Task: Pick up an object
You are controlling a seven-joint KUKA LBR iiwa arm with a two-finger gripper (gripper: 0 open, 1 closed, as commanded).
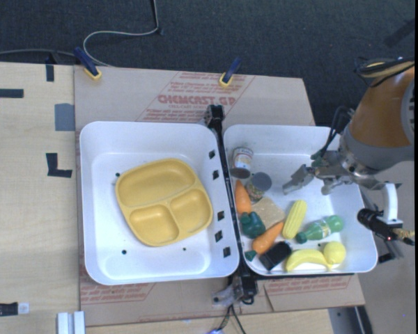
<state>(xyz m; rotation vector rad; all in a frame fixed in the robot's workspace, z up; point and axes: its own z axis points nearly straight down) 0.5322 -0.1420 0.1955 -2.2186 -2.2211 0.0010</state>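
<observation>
The right bin holds several toy foods. Among them are a corn cob, a green bottle, a banana, a lemon, two carrots, a teal piece, a black block, a tan slice, a grey disc and a small jar. My gripper hangs over the bin's right middle, just above the corn cob and right of the grey disc. Nothing shows in its grasp.
The left bin holds a yellow divided plate. A black divider with clips runs between the bins. The arm's orange band stands over the right bin's far right side. Cardboard lies under both bins.
</observation>
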